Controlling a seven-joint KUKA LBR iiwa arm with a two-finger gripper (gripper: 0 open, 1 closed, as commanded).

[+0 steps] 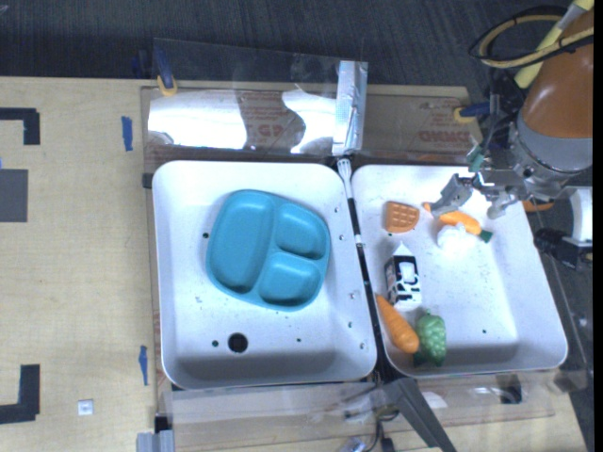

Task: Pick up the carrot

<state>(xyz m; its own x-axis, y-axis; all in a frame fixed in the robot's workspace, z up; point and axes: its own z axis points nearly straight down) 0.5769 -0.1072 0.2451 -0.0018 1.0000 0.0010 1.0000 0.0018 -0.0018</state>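
The claw [480, 194] hangs with fingers spread over the right bin's [537, 337] far side, beside an orange-white toy [459, 226]. The carrot [397, 324] lies well toward the near rim, touching the broccoli [431, 337]; closing here risks seizing the wrong piece.

No text can be read with certainty. Reddish printed lettering is seen on the brown cardboard strip [429, 132] behind the right bin [537, 342], upside down and too blurred to be made out. Black marks are carried by a small white carton [404, 281] in that bin, also illegible.
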